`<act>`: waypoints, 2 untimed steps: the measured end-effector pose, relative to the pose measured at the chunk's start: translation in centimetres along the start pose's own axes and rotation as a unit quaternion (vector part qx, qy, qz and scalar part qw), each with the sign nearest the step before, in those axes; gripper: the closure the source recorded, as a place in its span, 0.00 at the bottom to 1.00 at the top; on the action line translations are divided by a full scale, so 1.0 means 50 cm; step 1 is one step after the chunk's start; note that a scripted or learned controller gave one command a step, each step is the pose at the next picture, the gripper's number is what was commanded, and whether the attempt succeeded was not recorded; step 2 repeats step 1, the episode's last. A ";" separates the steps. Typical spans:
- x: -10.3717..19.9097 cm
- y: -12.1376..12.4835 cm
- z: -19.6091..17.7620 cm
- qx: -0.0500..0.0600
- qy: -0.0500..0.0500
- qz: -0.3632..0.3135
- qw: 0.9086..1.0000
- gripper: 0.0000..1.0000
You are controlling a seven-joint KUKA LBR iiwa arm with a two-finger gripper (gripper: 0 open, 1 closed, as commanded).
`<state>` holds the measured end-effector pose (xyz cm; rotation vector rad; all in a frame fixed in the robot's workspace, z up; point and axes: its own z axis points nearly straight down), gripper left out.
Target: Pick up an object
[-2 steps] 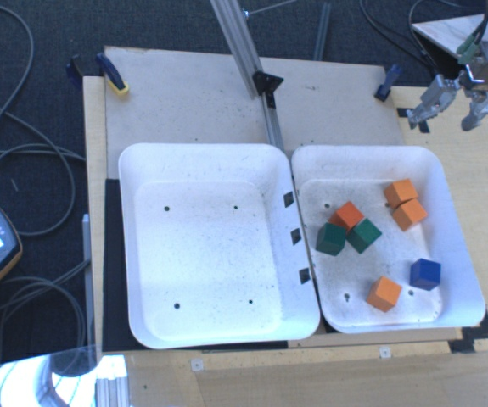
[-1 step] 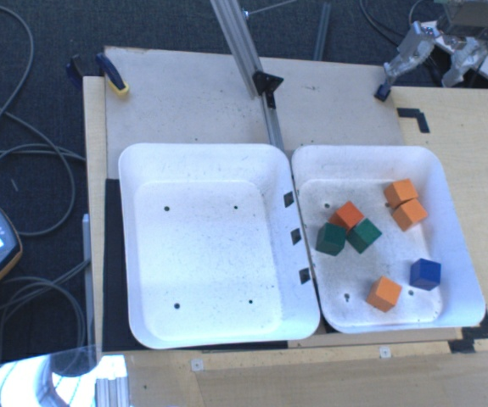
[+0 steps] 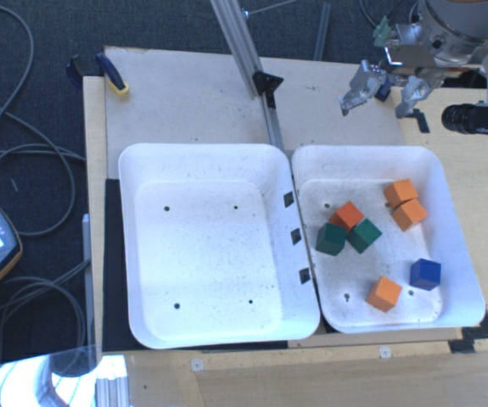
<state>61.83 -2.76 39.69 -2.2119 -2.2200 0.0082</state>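
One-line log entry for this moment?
gripper: open, nothing held, above bench beyond right bin | blocks in right bin: untouched | pick: not started

The right bin (image 3: 447, 227) contains seven small cubes. Two orange cubes (image 3: 406, 203) lie touching near the far right corner. At center, a third orange cube (image 3: 345, 216) abuts two dark green cubes (image 3: 346, 237), forming a tight cluster. A blue cube (image 3: 425, 274) sits near the right wall. A fourth orange cube (image 3: 384, 293) lies near the front edge, just beside the blue cube.
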 end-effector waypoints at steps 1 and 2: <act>0.033 0.064 0.149 0.000 0.000 0.001 1.000 0.00; 0.033 0.064 0.149 0.000 0.000 0.001 1.000 0.00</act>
